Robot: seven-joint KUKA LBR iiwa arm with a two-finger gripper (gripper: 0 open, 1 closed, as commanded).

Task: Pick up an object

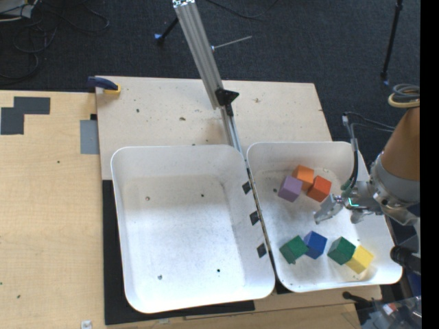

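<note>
A: What lies nearest to the camera?

B: At the near edge of the right bin [384,276] there is a yellow cube [362,260], touching a green cube [341,249] on its left. Further left, a blue cube [316,243] leans against another green cube [293,249].

A: And the left bin [137,266]?

B: It holds only small dark specks on its white floor.

A: Where is the gripper [328,211]?

B: It hangs over the middle of the right bin, above the row of near cubes. The arm [401,163] comes in from the right side, with the orange band at the top.

A: Are the jaws spread or pressed together?

B: I cannot tell; the metal tips are small and blurred here. No cube shows between them.

A: What is behind the gripper?

B: A red-orange cube [319,188] is just beside the tips, touching an orange cube [305,175]. A purple cube [290,188] is just to their left. All cubes rest on the bin floor.

A: And farther away?

B: The pale surface [164,108] carries a slanted aluminium post [202,50] and a small blue and yellow clamp [104,84] at its far left corner. Beyond this is dark carpet [309,26] with cables.
</note>
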